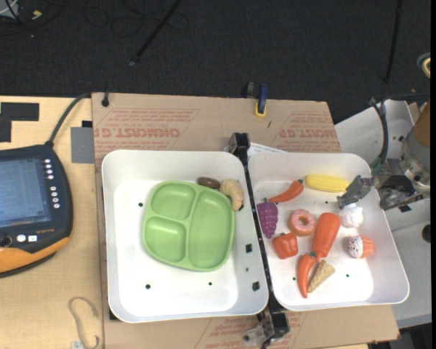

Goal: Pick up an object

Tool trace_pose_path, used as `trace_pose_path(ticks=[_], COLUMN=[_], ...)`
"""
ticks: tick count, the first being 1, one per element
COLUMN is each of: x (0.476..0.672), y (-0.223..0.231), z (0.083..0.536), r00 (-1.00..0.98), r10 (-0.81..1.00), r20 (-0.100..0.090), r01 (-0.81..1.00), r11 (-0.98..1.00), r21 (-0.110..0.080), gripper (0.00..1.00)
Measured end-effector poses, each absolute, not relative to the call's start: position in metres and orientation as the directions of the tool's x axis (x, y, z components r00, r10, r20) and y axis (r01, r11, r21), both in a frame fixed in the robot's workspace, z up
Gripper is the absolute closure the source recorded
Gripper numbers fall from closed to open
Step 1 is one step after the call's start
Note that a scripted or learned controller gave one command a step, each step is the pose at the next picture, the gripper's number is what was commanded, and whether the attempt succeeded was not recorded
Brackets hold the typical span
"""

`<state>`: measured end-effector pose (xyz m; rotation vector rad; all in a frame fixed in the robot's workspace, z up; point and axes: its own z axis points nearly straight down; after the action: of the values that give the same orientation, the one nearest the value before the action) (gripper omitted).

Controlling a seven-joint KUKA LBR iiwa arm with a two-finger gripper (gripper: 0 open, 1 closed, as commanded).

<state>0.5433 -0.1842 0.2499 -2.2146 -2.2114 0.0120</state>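
On the bench [65, 282], two white bins sit side by side, with the green divided plate [189, 225] in the left bin [123, 267] as the fixed reference point. Nearest the camera and to the plate's right, in the right bin [378, 282], an ice-cream cone [320, 275] lies touching a small orange carrot [305, 271]. Just beyond, a larger carrot [326, 233] leans tilted, with a red pepper [285, 245] between it and the plate, and a pink-and-white toy [359, 247] farther right. A pink doughnut [301, 222] and purple grapes [267, 217] lie a step farther back, the grapes just beside the plate's right rim across the divider. A white crumpled item [352, 215] rests right of the doughnut. Beyond these, a red chilli [288, 192] and yellow corn cob [326, 183] lie near the bin's far wall. Against the plate's far right rim, a tan piece [233, 193] and a brown piece [208, 183] touch. The hand [356, 190] hovers over the right bin's far right, just above the white item; whether its fingers are apart or closed cannot be told, and nothing is visibly gripped. A teach pendant [22, 206] lies far left of the plate.
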Motion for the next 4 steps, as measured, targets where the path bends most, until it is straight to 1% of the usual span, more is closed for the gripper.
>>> trace_pose_path(ticks=[1,2,3,4], x=[0.546,0.543,0.545,0.545], y=[-0.184,-0.178,-0.186,-0.184], z=[0.257,0.193,0.140,0.088], r00=[0.000,-0.002,-0.001,-0.001], r10=[1.000,1.000,1.000,1.000], r20=[0.000,0.003,0.002,0.002], r01=[1.000,1.000,1.000,1.000], r11=[0.000,0.002,0.001,0.001], r21=[-0.001,-0.009,-0.007,-0.005], gripper=[0.00,0.00,0.00,0.00])
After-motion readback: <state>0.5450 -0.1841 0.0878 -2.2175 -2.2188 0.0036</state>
